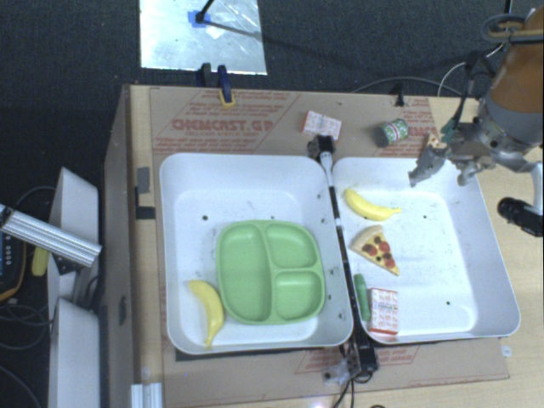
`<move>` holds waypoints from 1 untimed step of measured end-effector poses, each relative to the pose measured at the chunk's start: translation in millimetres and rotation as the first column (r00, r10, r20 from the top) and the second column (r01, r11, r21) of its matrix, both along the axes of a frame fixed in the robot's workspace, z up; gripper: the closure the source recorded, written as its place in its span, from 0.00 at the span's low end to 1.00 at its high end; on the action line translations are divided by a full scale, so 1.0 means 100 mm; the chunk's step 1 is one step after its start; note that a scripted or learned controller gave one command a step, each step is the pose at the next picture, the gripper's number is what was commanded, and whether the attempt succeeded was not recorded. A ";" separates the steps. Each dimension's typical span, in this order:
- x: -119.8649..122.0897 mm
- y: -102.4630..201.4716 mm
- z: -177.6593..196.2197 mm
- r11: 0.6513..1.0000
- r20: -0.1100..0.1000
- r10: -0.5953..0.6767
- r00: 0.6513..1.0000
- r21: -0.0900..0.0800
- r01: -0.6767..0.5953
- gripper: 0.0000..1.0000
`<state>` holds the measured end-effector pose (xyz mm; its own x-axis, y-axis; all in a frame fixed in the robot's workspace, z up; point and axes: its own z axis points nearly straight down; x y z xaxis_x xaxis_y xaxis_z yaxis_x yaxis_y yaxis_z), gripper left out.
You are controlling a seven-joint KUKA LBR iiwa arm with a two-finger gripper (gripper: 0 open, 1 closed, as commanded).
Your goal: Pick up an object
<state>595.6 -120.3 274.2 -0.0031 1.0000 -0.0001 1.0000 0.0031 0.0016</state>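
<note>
In the right bin (484,253) lie a yellow banana (370,204), a pizza slice (376,249), a small green piece (361,296) and a red-and-white packet (384,310). The left bin (183,194) holds a green divided plate (270,272) with a second banana (208,309) beside it at the front left. My gripper (444,173) hangs over the right bin's far edge, up and right of the first banana. Its fingers are spread open, with nothing between them.
A small green can (393,131) and a white tag (322,124) rest on the cardboard behind the bins. A blue clamp (224,83) sits at the bench's far edge, with a foil sheet (201,22) beyond it. Cables run along the divider between the bins.
</note>
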 end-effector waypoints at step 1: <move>-0.13 -0.05 -1.67 1.000 -0.007 -0.002 1.000 0.001 0.002 0.00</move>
<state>582.9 -124.9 107.0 -0.0010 1.0000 0.0010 1.0000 0.0010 -0.0051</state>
